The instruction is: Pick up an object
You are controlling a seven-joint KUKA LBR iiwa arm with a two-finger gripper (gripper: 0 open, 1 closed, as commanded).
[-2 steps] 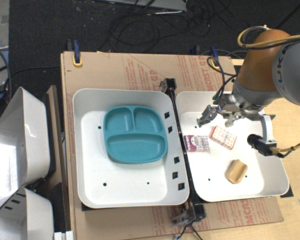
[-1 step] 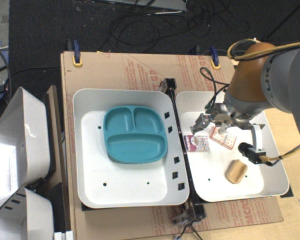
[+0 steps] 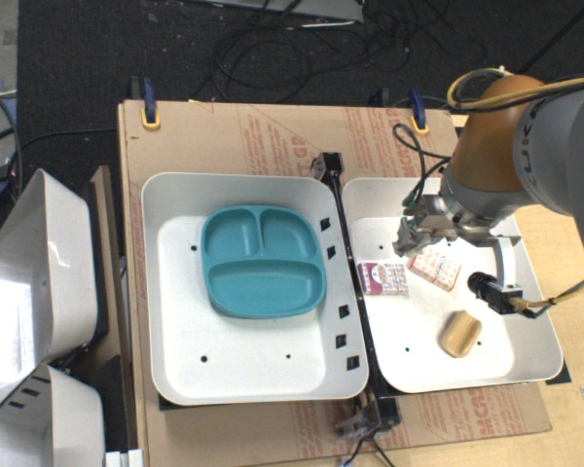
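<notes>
**Right bin: gripper positioned above three loose items**

Two shallow white bins are seen side by side on a cardboard-covered bench. In the left bin [image 3: 175, 358] a teal divided plate [image 3: 264, 262] is laid flat, with two small compartments at the far side and one long one at the near side.

In the right bin [image 3: 535, 358] three items are found. A small flat packet [image 3: 383, 278], white with purple print, is placed close to the bin's left wall. Just to its right a second flat packet [image 3: 436, 269], white with a red-pink pattern, is set at a tilt; the two are near each other and may just be touching. Nearer the camera and well apart from both, a tan, rounded, block-like object [image 3: 459, 334] is lying on the bin floor.

The gripper [image 3: 420, 233] is located directly above the patterned packet's far edge. The condition of its claw cannot be determined. Nothing is observed to be held.
</notes>
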